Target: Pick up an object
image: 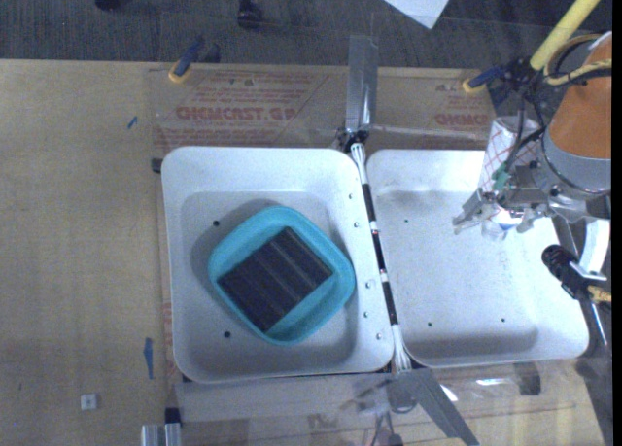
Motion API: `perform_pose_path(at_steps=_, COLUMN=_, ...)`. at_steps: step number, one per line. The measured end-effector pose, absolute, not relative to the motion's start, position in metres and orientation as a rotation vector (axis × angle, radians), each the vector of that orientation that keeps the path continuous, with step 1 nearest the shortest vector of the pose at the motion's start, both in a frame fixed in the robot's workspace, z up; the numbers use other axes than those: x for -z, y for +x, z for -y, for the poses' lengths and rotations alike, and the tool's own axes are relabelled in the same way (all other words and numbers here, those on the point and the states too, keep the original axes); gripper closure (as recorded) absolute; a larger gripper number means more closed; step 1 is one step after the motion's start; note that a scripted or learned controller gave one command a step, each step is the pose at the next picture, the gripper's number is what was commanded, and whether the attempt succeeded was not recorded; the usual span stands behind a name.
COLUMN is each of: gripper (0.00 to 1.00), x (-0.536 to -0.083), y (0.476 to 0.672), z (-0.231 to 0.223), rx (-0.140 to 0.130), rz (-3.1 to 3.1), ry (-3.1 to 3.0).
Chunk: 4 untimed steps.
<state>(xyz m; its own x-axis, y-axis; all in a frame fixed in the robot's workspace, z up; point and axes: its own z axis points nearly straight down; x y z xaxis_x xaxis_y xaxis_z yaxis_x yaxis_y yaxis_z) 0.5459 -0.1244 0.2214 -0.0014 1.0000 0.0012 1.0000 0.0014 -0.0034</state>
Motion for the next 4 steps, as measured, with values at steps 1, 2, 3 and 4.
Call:
perform_pose_path(at_steps=1, gripper=0.00, x=-0.224, y=0.590, z=0.147, rx=0.001, rz=2.258, ry=-2.186)
perform_pose_path(at_steps=2, gripper=0.00, x=-0.088, y=0.664, z=0.207, rx=-0.005, rz=2.345, ry=-2.047)
perform_pose_path(at_steps=3, gripper=0.00, x=-0.087, y=0.663, z=0.143, rx=-0.016, rz=2.504, ry=-1.878)
perform_pose_path(at_steps=4, gripper=0.00, x=-0.088, y=0.664, z=0.110, rx=-0.017, rz=2.696, ry=-1.592)
